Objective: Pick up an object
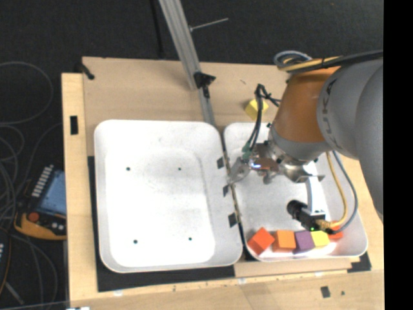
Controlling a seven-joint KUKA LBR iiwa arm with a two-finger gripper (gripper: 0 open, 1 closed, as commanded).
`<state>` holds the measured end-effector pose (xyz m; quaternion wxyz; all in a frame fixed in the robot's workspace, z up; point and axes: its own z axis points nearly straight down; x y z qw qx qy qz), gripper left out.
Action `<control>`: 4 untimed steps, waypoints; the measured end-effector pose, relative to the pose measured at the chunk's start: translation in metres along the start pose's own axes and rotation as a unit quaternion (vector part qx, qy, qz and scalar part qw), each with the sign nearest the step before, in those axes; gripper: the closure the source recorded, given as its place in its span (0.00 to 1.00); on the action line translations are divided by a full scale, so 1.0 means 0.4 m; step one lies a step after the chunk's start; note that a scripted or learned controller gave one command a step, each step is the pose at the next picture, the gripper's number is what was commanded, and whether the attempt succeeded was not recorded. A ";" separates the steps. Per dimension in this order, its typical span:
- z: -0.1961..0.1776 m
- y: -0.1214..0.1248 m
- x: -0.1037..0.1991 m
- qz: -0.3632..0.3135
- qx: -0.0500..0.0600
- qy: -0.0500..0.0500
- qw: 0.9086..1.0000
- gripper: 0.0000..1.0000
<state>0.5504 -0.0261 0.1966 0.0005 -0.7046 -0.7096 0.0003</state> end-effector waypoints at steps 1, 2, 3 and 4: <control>0.000 0.003 -0.003 0.000 -0.001 -0.001 1.000 0.00; -0.007 -0.002 0.116 0.000 -0.001 0.001 1.000 0.00; -0.002 0.316 0.266 0.000 -0.004 0.000 1.000 0.00; -0.290 0.180 0.285 0.000 -0.005 0.001 1.000 0.00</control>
